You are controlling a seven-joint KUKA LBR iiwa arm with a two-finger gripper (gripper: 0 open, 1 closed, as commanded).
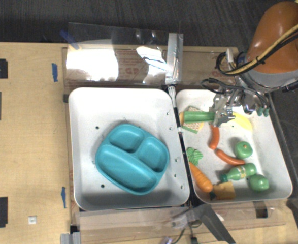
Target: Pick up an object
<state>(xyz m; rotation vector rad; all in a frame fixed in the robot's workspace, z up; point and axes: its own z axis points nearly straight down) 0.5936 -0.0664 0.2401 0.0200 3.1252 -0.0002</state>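
Note:
The right bin point(280, 151) holds several toy foods. A green cylinder point(196, 117) lies at its upper left on a pale wedge point(191, 128). My gripper point(224, 113) hangs low over the bin's upper part, just right of the green cylinder and left of a yellow piece point(243, 122). A curved red-orange pepper point(224, 154) runs down from under the gripper. Lower down lie a green round fruit point(243, 149), a green and yellow piece point(238, 173), a green ball point(259, 183), a carrot point(200, 177) with a leafy top, and a brown block point(224, 190).
The left bin point(83, 105) holds a teal divided plate point(132, 157). A ridge point(178, 131) separates the two bins. A clear taped sheet point(123, 60) stands behind them. The arm's orange band point(278, 29) and cables reach in at the upper right.

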